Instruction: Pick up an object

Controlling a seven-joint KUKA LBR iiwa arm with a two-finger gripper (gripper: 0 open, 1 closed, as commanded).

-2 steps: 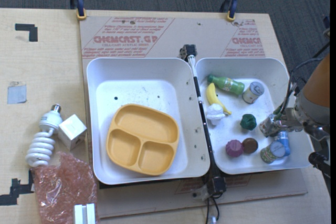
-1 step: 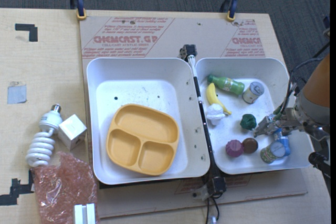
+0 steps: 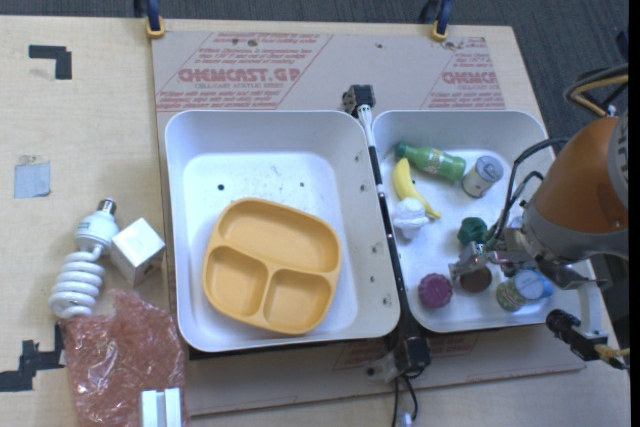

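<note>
The right bin point(image 3: 455, 118) holds several small objects. A green bottle point(image 3: 432, 161) and a silver can point(image 3: 484, 174) lie at its back. A yellow banana point(image 3: 405, 185) and a white lump point(image 3: 410, 215) sit by its left wall. Toward the front are a dark green piece point(image 3: 471, 231), a purple round piece point(image 3: 434, 290), a brown round piece point(image 3: 477, 279) and a tin can point(image 3: 522, 290). My gripper point(image 3: 474, 263) is low in this bin, right above the brown piece and just below the dark green one. The arm's orange band point(image 3: 590, 185) covers the bin's right side.
The left bin point(image 3: 260, 120) holds a yellow divided plate point(image 3: 270, 265). On the bench to its left lie a spiral light bulb point(image 3: 82, 265), a white cube point(image 3: 138, 247) and a crumpled pink bag point(image 3: 125, 355). A black divider strip point(image 3: 378, 205) runs between the bins.
</note>
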